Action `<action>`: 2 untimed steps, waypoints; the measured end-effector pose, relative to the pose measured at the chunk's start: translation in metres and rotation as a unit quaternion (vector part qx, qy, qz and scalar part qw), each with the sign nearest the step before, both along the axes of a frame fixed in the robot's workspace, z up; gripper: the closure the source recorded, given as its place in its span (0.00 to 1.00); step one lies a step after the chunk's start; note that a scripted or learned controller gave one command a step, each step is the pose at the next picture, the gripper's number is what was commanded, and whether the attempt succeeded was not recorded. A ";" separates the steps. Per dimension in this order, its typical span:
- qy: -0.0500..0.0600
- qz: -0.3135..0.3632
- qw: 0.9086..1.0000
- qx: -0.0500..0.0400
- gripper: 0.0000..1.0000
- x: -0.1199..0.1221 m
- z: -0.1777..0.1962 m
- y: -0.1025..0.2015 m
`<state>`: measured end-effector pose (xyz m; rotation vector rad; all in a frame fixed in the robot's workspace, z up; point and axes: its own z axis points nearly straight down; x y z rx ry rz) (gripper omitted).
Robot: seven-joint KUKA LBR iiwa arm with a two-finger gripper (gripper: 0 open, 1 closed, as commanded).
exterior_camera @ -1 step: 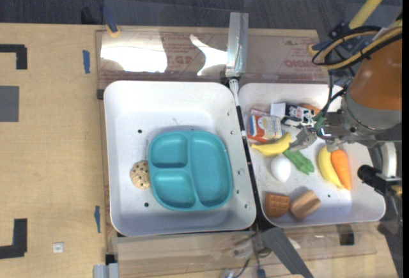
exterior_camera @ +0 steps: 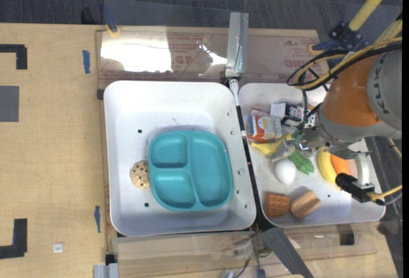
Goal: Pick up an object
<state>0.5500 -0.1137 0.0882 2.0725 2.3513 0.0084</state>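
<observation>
Front of right bin: you see a brown waffle-textured piece (exterior_camera: 277, 204) beside a tan cylinder (exterior_camera: 305, 203).
Gripper (exterior_camera: 301, 142): over the green toy (exterior_camera: 302, 162); jaws' state, you cannot tell.

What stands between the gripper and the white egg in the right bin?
A green object lies between the gripper and the white egg, touching the egg's upper right side. A yellow banana also crowds in from the left.

A robotics lab: plywood bench (exterior_camera: 51, 142) with tape marks, two white bins (exterior_camera: 121, 104), cabled arm (exterior_camera: 358, 98).
</observation>
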 end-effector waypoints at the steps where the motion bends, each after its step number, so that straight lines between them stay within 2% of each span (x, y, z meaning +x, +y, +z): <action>1: -0.003 -0.001 1.000 -0.001 1.00 0.001 0.012 -0.001; 2: 0.000 -0.073 0.997 0.002 1.00 0.037 0.100 0.057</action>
